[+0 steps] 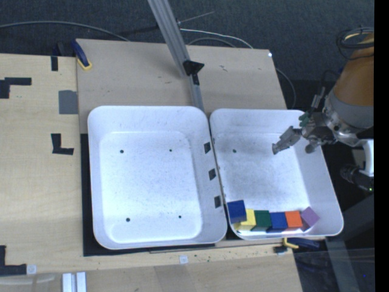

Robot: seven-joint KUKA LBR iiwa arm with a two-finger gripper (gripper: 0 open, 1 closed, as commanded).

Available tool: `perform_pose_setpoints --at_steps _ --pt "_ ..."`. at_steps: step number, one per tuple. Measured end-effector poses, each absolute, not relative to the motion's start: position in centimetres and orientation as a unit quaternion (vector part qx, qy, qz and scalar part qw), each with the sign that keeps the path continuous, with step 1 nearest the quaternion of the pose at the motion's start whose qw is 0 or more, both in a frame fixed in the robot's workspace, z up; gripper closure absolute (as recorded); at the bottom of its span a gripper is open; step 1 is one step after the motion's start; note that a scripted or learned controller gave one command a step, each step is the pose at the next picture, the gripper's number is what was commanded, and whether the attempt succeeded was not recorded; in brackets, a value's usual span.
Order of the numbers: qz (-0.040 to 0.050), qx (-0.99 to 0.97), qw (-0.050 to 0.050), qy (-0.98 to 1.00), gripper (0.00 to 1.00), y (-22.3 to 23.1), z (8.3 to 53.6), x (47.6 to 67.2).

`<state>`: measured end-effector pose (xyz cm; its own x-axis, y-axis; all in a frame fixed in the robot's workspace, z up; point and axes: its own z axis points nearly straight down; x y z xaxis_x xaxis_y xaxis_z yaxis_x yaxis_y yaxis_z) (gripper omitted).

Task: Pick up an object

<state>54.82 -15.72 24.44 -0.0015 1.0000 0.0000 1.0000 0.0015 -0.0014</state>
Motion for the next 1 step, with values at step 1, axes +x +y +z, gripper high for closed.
perform_pose_setpoints --at_steps 1 --pt "-0.0030 -0.704 -0.003 -0.710 0.00 -9.93 32.09 57.62"
